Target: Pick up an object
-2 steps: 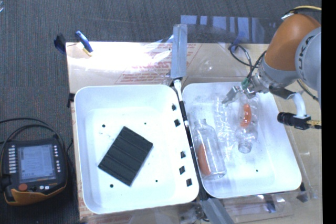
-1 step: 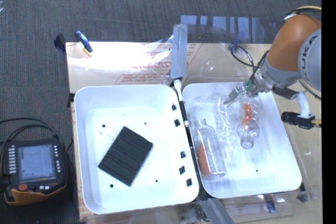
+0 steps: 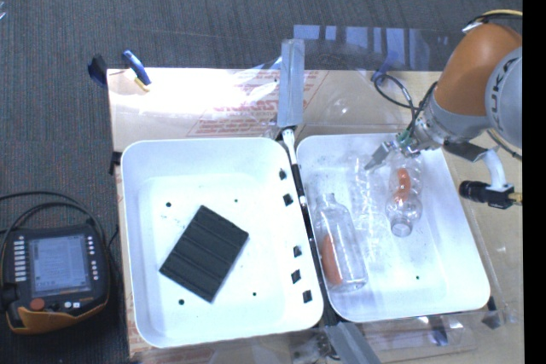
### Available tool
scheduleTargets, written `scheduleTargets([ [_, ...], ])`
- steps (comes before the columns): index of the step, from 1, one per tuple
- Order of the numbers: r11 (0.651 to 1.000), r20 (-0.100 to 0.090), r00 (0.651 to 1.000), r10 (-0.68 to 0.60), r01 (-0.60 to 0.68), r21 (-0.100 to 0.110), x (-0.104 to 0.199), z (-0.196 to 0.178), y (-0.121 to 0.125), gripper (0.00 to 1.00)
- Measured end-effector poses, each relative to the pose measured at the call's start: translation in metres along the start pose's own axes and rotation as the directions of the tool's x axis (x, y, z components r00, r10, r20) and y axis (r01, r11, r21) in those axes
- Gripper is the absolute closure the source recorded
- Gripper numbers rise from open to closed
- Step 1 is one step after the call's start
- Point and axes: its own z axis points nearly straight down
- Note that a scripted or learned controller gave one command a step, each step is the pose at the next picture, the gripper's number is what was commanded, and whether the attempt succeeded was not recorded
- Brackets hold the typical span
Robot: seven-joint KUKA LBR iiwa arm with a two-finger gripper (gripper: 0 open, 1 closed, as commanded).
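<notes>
The right bin (image 3: 452, 286) holds two clear plastic bottles. One bottle (image 3: 341, 250) lies along the bin's left side with something orange inside it. The other bottle (image 3: 403, 202) is smaller, also shows orange, and lies near the bin's middle. My gripper (image 3: 391, 153) hangs over the back of the right bin, just behind and slightly left of the smaller bottle, under the orange-banded wrist (image 3: 478, 72). Nothing can be seen held in it. A flat black ribbed block (image 3: 205, 253) lies in the left bin (image 3: 145, 183).
A teach pendant (image 3: 55, 268) sits on the floor left of the bins. A grey divider post (image 3: 292, 89) stands behind the gap between the bins. A blue-handled tool (image 3: 136, 68) lies at the bench's back left corner.
</notes>
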Motion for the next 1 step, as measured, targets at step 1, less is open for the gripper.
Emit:
scheduleTargets([
  [1,0.993,-0.001,0.993,-0.120,0.120,-0.005,-0.0046,0.0045,-0.0053,0.00],
])
